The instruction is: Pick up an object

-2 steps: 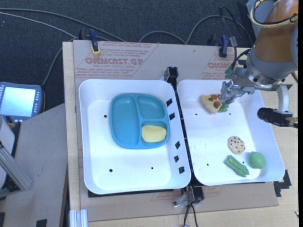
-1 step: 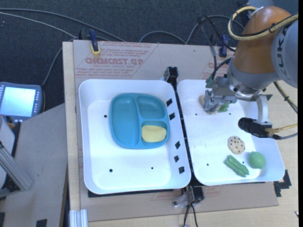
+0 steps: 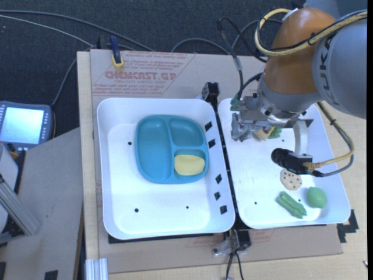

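Bench: two bins; left bin point(image 3: 116, 174) holds tray point(image 3: 154, 150) with yellow piece point(image 3: 189, 164). Right bin point(image 3: 256, 197): cracker point(image 3: 290, 180), green items point(image 3: 303, 202), loose for picking. Gripper point(image 3: 243, 132) low over it; grip state unreadable.

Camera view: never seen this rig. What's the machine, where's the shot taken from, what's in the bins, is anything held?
It's one fixed camera above the bench, looking down at a slant. The big grey and orange thing is a KUKA arm reaching in from the right; its gripper hangs over the upper part of the right bin. I can't tell from this angle whether it holds anything.

The left bin holds a blue divided plate with a yellow piece in its lower right compartment.

The right bin holds a speckled cookie-like piece, a green pod-like piece and a round green piece. A small yellow and green item lies beside the gripper, partly hidden.
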`<state>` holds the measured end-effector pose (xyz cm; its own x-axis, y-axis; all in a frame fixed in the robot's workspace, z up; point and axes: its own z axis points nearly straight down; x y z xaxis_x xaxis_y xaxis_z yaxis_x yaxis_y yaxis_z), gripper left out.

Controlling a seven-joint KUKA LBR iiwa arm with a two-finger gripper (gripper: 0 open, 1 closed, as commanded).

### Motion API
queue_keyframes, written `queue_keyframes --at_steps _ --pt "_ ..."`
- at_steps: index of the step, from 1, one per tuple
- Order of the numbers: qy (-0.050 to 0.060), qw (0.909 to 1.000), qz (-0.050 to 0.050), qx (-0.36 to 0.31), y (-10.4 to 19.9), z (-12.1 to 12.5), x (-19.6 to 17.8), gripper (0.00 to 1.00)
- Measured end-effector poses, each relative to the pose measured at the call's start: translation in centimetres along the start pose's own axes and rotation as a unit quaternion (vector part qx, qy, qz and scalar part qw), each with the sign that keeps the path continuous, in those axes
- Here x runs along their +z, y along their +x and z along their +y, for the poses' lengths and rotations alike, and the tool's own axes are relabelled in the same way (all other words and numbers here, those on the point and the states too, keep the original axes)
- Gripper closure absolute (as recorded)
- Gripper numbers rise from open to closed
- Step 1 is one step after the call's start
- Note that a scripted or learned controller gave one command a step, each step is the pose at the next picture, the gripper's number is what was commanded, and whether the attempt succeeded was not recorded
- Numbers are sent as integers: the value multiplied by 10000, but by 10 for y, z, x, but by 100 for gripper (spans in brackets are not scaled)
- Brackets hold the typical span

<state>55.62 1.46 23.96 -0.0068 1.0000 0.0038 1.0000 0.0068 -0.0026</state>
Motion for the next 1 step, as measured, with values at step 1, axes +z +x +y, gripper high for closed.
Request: queue_keyframes --at_steps 1 --pt "10 10000 -4 -2 58 -11 13 100"
